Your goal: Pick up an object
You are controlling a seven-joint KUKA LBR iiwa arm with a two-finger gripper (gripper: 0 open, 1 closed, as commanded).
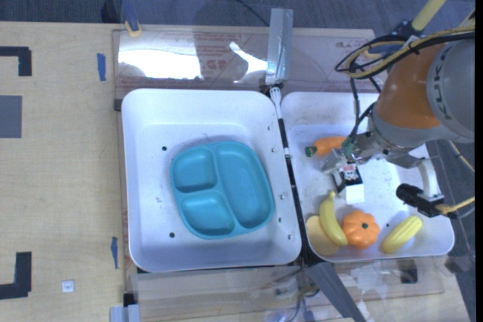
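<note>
The arm (pixel 423 98) comes in from the right and hangs over the right bin (pixel 302 113), with the gripper (pixel 349 171) down low near the middle of it. From this angle I honestly cannot tell how the gripper is set; that end of it is just a small dark and white clump against the white floor. Nothing looks to be in it.

All the pickable stuff is in that right bin. The carrot (pixel 326 145) lies just up and left of the gripper, very near it, green end pointing toward the divider. Along the near edge there's a banana (pixel 330 218) touching a little pumpkin (pixel 360 228), and a second yellow piece (pixel 402 233), maybe corn or another banana, off to the right and apart from them. The left bin (pixel 143 185) has a blue tray (pixel 221 188) with three compartments, nothing in them.

My guess is the carrot is the target, since it's closest. It looks like toy food, so probably light, hard plastic and a bit slick. It's tapered, so I'd pinch across the thick middle, not the thin tip or the green end, where it could squirt out. It lies flat with bare floor around it, so there's room to come down on either side. The banana and pumpkin would be fiddlier because they're touching and sit close to the bin wall.
</note>
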